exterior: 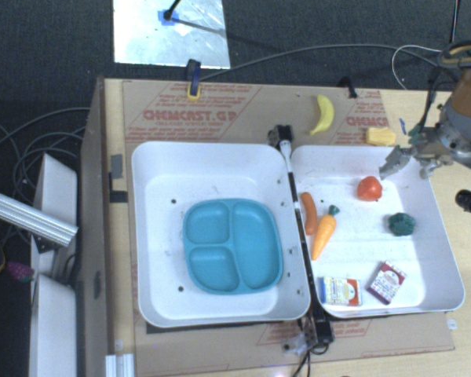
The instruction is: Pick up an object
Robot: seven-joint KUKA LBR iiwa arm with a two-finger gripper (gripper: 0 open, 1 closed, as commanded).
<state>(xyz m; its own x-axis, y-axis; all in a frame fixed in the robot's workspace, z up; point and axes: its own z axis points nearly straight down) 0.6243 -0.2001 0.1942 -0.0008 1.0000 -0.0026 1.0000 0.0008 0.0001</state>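
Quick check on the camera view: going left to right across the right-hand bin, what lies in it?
Hot dog → carrot → small white carton → tomato → red packet → green broccoli-like piece.

my arm [465, 108] is grey with an orange band, over two white bins [157, 171]. the left one has a light blue divided plate [232, 244]; the right has a red tomato [369, 188], orange carrot [323, 235], dark green lump [401, 224] and a red packet [386, 282]. a yellow banana [323, 114] lies on the tan, red-lettered board [243, 108].
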